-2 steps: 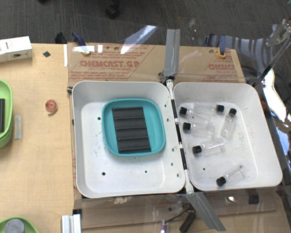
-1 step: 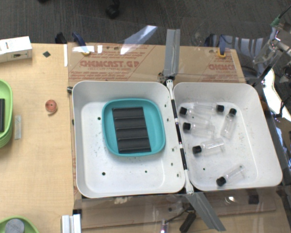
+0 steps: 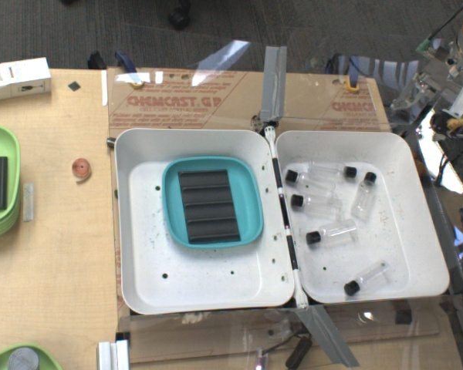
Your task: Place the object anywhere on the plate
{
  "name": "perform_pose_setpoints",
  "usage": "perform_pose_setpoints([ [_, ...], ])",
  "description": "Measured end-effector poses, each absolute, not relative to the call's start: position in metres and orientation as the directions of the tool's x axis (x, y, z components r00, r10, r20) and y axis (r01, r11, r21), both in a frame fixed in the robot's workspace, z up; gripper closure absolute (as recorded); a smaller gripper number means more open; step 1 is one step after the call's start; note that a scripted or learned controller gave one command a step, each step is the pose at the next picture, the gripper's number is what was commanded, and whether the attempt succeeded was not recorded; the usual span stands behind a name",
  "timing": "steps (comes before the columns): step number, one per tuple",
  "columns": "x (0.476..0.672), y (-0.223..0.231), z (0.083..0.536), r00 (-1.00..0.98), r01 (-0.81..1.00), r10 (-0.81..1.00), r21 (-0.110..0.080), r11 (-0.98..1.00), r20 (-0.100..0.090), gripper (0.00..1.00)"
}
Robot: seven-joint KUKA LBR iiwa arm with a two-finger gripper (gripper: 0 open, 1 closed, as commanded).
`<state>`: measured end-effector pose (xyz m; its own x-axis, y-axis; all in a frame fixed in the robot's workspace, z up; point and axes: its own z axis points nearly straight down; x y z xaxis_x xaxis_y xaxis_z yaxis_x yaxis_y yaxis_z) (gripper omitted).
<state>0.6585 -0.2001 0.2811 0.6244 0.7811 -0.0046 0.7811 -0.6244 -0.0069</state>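
Here, the two shallow white bins sit side by side on the desk (image 3: 54, 284), their inner rims meeting along a grey hinge strip. In the left bin (image 3: 139, 268) lies a teal plate (image 3: 251, 206) with rounded corners, set toward the upper middle of the bin floor and carrying a dark ribbed insert (image 3: 208, 205) of four parallel bars. The right bin (image 3: 417, 230) holds the task's objects: six clear vials with black caps. One vial (image 3: 309, 177) lies near the bin's upper left, a second vial (image 3: 346, 173) just beside it to the right, and a third vial (image 3: 364, 193) stands tilted further right. A fourth vial (image 3: 312, 201) lies close to the left wall, a fifth vial (image 3: 332, 233) rests near the middle, and a sixth vial (image 3: 365, 278) lies toward the lower edge, well apart from the rest. None of them touches the plate. The gripper is outside the frame, so whether its fingers are apart or together cannot be told. On the desk to the left sit a green tray (image 3: 4, 179) at the edge, a small reddish disc (image 3: 80, 168), and a white box (image 3: 17, 78) near the top corner. Behind the bins lies a sheet of brown cardboard (image 3: 185, 99) printed with red lettering.
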Motion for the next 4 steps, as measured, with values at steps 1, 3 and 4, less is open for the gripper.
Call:
perform_pose_setpoints([
  [1,0.656,-0.202,0.264,0.719,0.695,0.695,-0.006,-0.719,-0.004,0.0],
  [3,0.648,-0.2,0.255,0.764,0.645,0.645,-0.006,-0.764,-0.005,0.0],
  [4,0.647,-0.204,0.364,0.821,0.572,0.572,-0.004,-0.821,-0.005,0.0],
])
